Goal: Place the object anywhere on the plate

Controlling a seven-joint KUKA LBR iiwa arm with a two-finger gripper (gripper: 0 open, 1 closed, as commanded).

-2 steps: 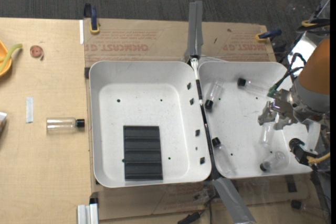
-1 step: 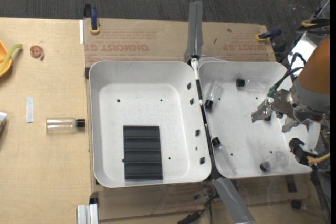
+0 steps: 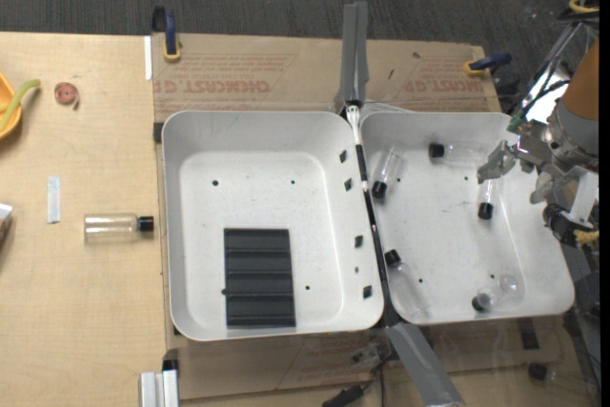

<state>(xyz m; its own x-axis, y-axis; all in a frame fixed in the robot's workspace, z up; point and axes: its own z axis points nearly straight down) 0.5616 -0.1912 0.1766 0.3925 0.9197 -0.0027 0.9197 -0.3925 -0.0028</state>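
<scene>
Lying just left of the fingers (image 3: pixel 515 169), grip unreadable, a clear vial (image 3: pixel 486 196).

Bright, even overhead light fills the scene. The white bins (image 3: pixel 276 133) look slightly washed out, with soft shadows under their rims. Focus is moderate; clear vials (image 3: pixel 386 172) blur against them.

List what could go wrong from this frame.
1. The clear vials in the right bin are small, see-through and scattered, so a grasp may well miss.
2. The tool hangs over that bin's right side, far from the dark ribbed plate in the left bin, so a loosely held vial could drop crossing the divider.
</scene>
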